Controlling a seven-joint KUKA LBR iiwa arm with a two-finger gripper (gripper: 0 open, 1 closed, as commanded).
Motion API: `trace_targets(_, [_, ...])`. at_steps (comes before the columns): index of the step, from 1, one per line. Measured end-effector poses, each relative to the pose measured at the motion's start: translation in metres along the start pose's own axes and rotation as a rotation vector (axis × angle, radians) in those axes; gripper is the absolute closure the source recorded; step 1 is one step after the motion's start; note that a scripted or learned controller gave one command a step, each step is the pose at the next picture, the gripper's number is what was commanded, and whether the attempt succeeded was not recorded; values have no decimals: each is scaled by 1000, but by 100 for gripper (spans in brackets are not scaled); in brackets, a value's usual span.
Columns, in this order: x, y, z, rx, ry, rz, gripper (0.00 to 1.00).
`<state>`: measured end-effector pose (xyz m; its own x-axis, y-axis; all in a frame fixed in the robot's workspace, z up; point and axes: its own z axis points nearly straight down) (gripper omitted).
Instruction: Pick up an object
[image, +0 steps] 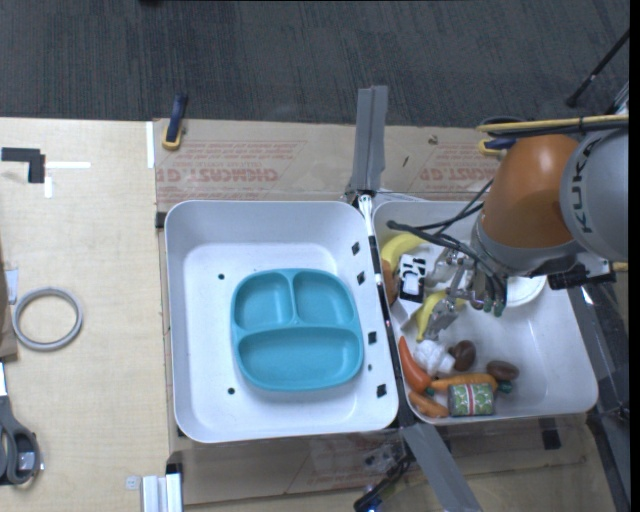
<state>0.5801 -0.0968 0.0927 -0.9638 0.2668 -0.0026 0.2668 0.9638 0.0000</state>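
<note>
Nearest, along the front rim of the right shallow white plastic bin (560, 395): a small green printed can (471, 399) lying on its side, beside an orange carrot-shaped toy (461, 381) and a red chili-shaped toy (413, 367). Just behind, two dark brown rounded pieces (463, 352), with bare bin floor open to their right. Mid-bin, metal claw (447, 312) lowered over a yellow banana-shaped toy (429, 312); finger spread hard to make out, cannot tell whether gripping. Grey arm with orange band (533, 195) hiding the bin's far right corner. Left white bin (190, 300) holding a teal three-compartment plastic plate (297, 328), with open margins all round. Wooden counter (80, 220) at left, carrying a grey ring (45, 317).
</note>
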Motion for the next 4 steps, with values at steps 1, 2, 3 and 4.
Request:
trace_targets(1, [66,-15,1,0,2,273,0])
trace_targets(2, [73,-118,0,0,-1,389,0])
trace_targets(3, [4,-77,0,0,1,238,0])
trace_targets(4, [22,-15,1,0,2,233,0])
